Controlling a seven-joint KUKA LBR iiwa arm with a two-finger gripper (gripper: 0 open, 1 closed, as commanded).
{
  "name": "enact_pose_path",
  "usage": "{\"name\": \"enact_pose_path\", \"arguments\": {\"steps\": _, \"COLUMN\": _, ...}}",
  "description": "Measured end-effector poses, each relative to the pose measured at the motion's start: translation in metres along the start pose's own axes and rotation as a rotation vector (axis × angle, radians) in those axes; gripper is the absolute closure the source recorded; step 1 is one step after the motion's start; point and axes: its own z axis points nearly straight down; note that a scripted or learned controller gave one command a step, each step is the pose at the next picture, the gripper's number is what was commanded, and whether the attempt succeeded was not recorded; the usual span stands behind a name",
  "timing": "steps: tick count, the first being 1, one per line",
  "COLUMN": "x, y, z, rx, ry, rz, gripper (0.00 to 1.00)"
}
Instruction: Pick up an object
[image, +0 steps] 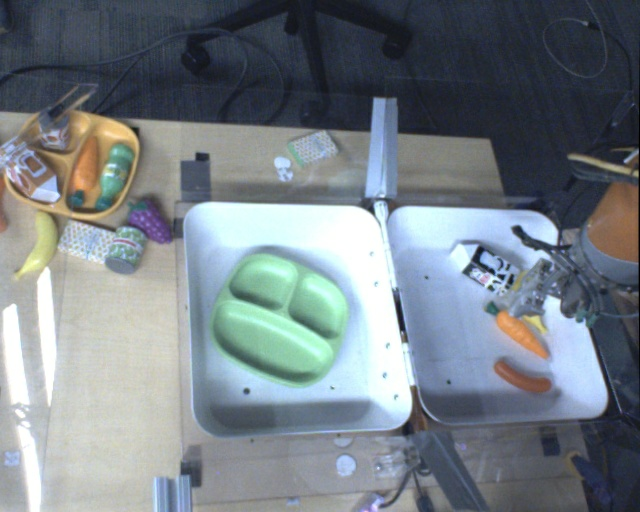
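The grey arm with its orange band is reaching into the right of the two shallow white bins (560, 395), and its two-finger gripper (530, 290) is hanging low over that bin. Three things are lying in this bin: one white-and-black printed carton (484, 265) just up and to the left of the gripper, one orange plastic carrot with a green top (521, 332) directly below the gripper and seemingly touching it, though the blur makes that uncertain, and one reddish-orange sausage (522, 376) further below. The left bin (200, 300), well apart from the gripper, is carrying one green three-compartment plastic tray (280, 318). Whether the gripper is spread or closed I cannot tell.
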Motion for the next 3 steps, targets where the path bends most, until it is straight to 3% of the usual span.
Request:
{"name": "enact_pose_path", "arguments": {"steps": 1, "x": 0.0, "y": 0.0, "z": 0.0, "rx": 0.0, "ry": 0.0, "rz": 0.0, "gripper": 0.0}}
{"name": "enact_pose_path", "arguments": {"steps": 2, "x": 0.034, "y": -0.02, "z": 0.047, "rx": 0.008, "ry": 0.034, "rz": -0.248, "gripper": 0.0}}
{"name": "enact_pose_path", "arguments": {"steps": 3, "x": 0.029, "y": -0.018, "z": 0.033, "rx": 0.007, "ry": 0.022, "rz": -0.247, "gripper": 1.0}}
